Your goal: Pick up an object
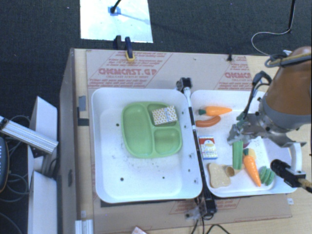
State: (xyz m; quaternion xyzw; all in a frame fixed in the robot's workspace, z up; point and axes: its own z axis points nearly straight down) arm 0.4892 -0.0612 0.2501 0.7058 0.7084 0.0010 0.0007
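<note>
"CHEMCAST GP" is printing in red across the brown sheet [161, 67] covering the counter [68, 130], with dark carpet [39, 33] lying beyond. My claw [239, 133] is hovering in the right bin [243, 191] just above the green stick [237, 155] — whether spread or pressed together, I cannot tell. Carrots, toast [219, 175] and a small carton [208, 147] are lying around; the left bin [105, 145] is holding a green tray [146, 140].

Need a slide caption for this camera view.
End effector hovers over right bin of toy food; green plate sits in left bin.
</note>
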